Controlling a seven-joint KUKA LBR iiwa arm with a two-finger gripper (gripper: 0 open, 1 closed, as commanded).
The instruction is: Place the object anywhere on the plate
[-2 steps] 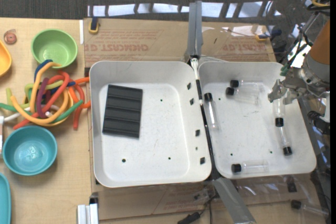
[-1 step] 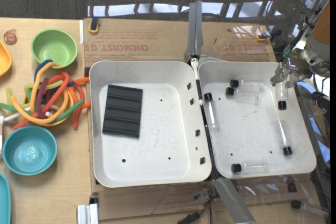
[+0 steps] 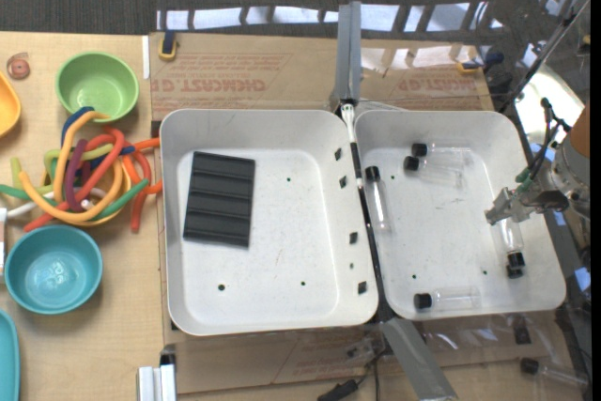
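A black ridged rectangular plate lies flat in the left part of the left bin. Several clear tubes with black caps lie in the right bin: one at the back, one along the left wall, one at the front, and one at the right. My gripper hangs over the right bin's right side, just above and behind that right-hand tube. Nothing shows clearly in its grasp.
A central divider separates the two bins. On the wooden bench to the left stand a green bowl and a teal bowl, with a tangle of coloured ropes between them. Cardboard lies under the bins.
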